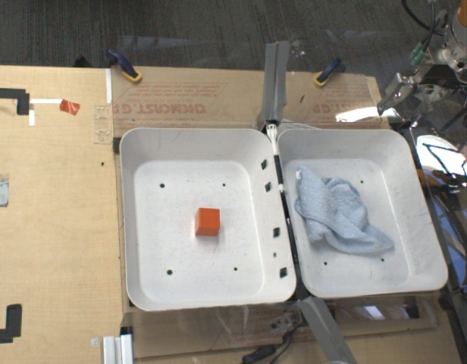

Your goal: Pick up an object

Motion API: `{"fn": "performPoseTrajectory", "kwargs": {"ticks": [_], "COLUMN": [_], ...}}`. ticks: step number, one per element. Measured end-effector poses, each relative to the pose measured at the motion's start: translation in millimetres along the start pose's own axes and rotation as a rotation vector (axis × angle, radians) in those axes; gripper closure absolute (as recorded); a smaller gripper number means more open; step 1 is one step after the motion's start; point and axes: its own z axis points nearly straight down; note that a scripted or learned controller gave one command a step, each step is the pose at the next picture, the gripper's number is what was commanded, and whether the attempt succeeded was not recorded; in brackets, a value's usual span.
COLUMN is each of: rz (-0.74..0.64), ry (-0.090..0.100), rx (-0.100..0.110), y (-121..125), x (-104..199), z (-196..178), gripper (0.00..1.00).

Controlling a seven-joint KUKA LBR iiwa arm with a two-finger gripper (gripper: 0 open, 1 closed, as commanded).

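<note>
An orange cube (pixel 207 222) rests on the floor of the left bin (pixel 142 150), slightly left of its middle. A crumpled pale blue cloth (pixel 336 214) lies in the right bin (pixel 415 203), spread from its centre toward the front. My gripper (pixel 404 91) hangs at the far right, above the back right corner of the right bin, well away from both the cloth and the cube. Cables and wrist hardware crowd around it.
A grey divider post (pixel 275 82) rises behind the seam between the bins. Two clamps (pixel 123 65) (pixel 328 72) hold the cardboard backing. A wooden bench surface (pixel 51 203) extends to the left, with a small red tag (pixel 69 107) on it.
</note>
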Motion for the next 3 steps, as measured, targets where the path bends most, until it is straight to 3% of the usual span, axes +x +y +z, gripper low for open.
{"fn": "performPoseTrajectory", "kwargs": {"ticks": [1,2,3], "rz": [0.195,0.572,0.935], "ry": [0.000,-0.001,-0.004], "rx": [0.003,0.004,0.006], "y": [-51,-79,-94], "x": [52,101,146], "z": [-93,-119,-119], "gripper": [0.00,0.00,0.00]}}
